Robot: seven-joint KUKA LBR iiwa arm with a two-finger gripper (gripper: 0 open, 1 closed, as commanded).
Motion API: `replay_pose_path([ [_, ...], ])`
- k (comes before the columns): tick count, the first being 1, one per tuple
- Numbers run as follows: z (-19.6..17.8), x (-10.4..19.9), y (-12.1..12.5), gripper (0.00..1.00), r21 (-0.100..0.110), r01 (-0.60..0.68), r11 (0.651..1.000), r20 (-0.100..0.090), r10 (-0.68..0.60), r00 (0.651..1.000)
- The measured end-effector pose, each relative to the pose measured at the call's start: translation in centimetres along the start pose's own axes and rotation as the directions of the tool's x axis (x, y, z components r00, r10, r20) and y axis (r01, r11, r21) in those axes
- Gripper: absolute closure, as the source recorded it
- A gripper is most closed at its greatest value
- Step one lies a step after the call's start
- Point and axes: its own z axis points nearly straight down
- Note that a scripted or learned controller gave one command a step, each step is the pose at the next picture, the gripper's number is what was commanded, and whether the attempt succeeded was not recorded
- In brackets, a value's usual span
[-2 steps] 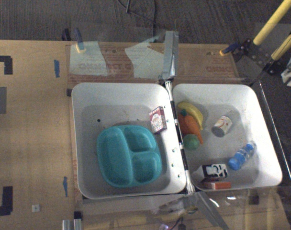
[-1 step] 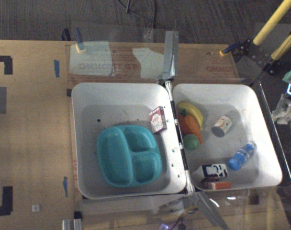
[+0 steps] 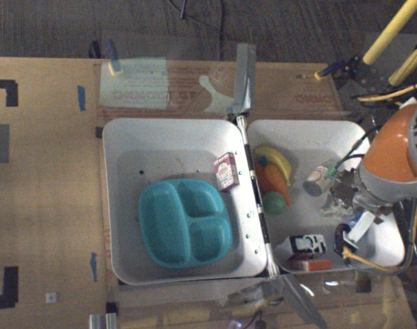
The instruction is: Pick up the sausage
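A reddish-brown sausage (image 3: 310,264) lies against the front wall of the right bin (image 3: 301,130), just below a black-and-white item (image 3: 307,243). My gripper (image 3: 336,197) hangs over the right side of that bin, below the orange band of the arm (image 3: 396,151). It is above and to the right of the sausage, apart from it, and close to a small grey can (image 3: 317,180) on its left.
A banana (image 3: 277,160), a carrot (image 3: 273,178) and a green round fruit (image 3: 275,202) lie along the right bin's left wall. The left bin (image 3: 126,184) holds a teal divided plate (image 3: 185,221) and a small red-and-white box (image 3: 226,171). Cables trail by the arm.
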Motion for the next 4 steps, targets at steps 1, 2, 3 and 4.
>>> replay_pose_path([
  [1, -2.7, 0.7, 2.0, 1.00, 0.005, -0.046, 0.999, 0.005, 0.046, 0.999],
  [2, 0.1, 3.0, -5.0, 1.00, 0.000, -0.125, 0.992, 0.002, 0.125, 0.992],
  [3, 0.1, 3.1, -4.9, 0.00, -0.003, -0.123, 0.992, -0.001, 0.123, 0.992],
  [4, -0.9, 2.8, -4.8, 1.00, -0.003, -0.128, 0.992, 0.003, 0.128, 0.992],
])
